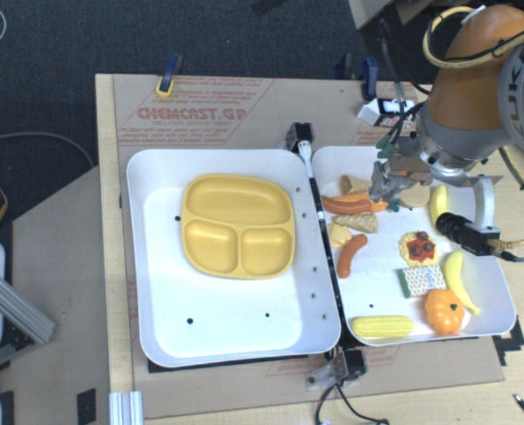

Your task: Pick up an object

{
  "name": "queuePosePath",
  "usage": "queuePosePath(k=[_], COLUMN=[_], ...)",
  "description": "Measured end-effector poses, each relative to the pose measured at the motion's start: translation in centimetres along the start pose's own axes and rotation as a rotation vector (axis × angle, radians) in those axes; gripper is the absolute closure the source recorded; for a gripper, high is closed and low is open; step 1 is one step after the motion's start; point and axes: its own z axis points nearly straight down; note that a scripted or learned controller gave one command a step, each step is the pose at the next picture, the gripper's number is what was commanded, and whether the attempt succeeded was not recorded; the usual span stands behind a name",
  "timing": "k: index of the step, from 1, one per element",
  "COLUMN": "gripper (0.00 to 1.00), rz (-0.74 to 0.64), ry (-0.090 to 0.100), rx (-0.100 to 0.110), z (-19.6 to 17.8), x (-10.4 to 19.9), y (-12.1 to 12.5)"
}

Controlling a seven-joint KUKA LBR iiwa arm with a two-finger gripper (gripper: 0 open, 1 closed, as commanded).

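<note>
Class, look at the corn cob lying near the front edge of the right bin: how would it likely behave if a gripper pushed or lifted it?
The corn cob looks cylindrical and lies on its side, so it would probably roll when pushed. Its glossy, plastic-looking surface suggests it is stiff, light and perhaps slippery.

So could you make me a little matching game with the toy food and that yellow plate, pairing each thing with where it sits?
Things:
1. divided yellow plate
2. corn cob
3. orange pepper
4. sausage

Places:
A. near corner of the right bin, beside a banana
B. left bin
C. front edge of the right bin
D. right bin, close to the divider between bins

Pairs: 1-B, 2-C, 3-A, 4-D
</note>
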Motion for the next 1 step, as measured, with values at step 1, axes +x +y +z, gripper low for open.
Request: queuePosePath(k=[1], gripper=[1.0], rz=[0.005], ry=[-0.001], rx=[0.0], z=[0.98], x=[0.73], y=[-2.15])
